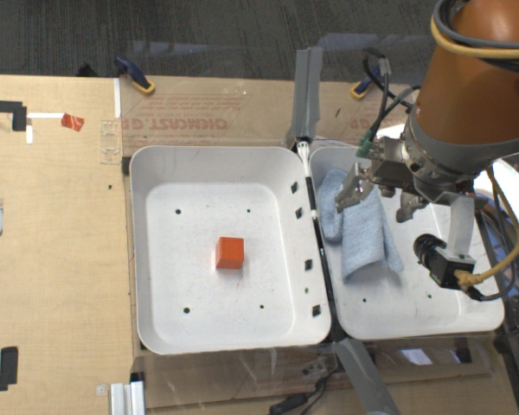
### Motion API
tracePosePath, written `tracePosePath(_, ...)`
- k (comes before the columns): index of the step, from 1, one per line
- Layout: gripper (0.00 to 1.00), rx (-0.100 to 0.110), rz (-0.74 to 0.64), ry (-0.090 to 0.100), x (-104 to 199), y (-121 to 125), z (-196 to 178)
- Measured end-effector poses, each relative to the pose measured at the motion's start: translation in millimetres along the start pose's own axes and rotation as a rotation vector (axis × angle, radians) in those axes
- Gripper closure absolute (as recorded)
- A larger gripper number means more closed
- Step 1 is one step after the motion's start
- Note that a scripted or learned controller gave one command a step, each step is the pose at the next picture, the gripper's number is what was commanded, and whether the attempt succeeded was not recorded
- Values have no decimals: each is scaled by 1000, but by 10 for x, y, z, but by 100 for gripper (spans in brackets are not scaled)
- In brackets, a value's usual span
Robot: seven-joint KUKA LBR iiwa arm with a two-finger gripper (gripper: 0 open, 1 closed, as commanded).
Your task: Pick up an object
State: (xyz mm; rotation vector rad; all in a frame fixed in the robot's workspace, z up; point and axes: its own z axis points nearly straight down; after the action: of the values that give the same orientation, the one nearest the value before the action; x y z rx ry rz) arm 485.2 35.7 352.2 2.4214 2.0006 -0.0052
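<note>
The claw (382, 199) is hanging over the right bin (432, 314), below the arm's orange band (484, 54) and grey wrist. Its two fingers (350, 195) are standing somewhat apart, one near the upper part of the blue cloth (356, 227) and the other off to the right side, over bare white bin floor. Nothing is sitting between them; whether the left fingertip is touching the cloth or just hovering above it cannot be told from this slant.

The blue cloth is lying crumpled just beneath and to the left of the claw, stretching from the bin's upper left corner down toward its middle. A black cylindrical part (441, 262) with a yellow cable is hanging below and to the right of the claw.

Well away to the claw's left, in the left bin (156, 232), an orange-red cube (230, 253) is resting alone near the middle of the floor. Both bins are sitting side by side on the brown surface (52, 258), touching along their shared edge
</note>
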Motion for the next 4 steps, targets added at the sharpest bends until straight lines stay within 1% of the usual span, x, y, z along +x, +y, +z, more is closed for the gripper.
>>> tracePosePath(1,0,0,105,0,385,-145,-758)
tracePosePath(2,0,3,209,-2,348,12,-409)
tracePosePath(3,0,0,265,0,631,-195,-893)
tracePosePath(4,0,1,410,-1,520,-173,-888)
